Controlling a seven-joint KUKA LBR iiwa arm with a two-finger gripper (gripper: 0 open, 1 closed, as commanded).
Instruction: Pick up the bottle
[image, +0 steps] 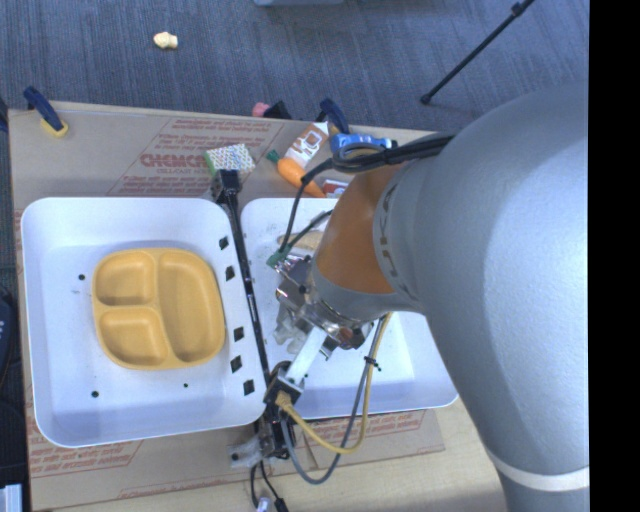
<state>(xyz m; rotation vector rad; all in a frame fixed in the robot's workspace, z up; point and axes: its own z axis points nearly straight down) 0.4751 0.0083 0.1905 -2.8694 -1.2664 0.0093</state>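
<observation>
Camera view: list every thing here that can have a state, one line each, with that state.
Bottle: lying on its side on the cardboard behind the right bin, untouched.
Yellow tray: flat in the left bin, its three compartments bare.
Arm: reaching low over the right bin.
Gripper: down inside that bin, apart from the bottle.

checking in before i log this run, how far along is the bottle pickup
Done: the arm has reached from the right over the right bin. In hand: its wrist hangs low above that bin's floor, and whether the pincer has anything cannot be seen. Left: no bottle is visibly lifted. An orange and white bottle-like item lies on the cardboard behind the bins. The yellow divided tray sits in the left bin.
</observation>
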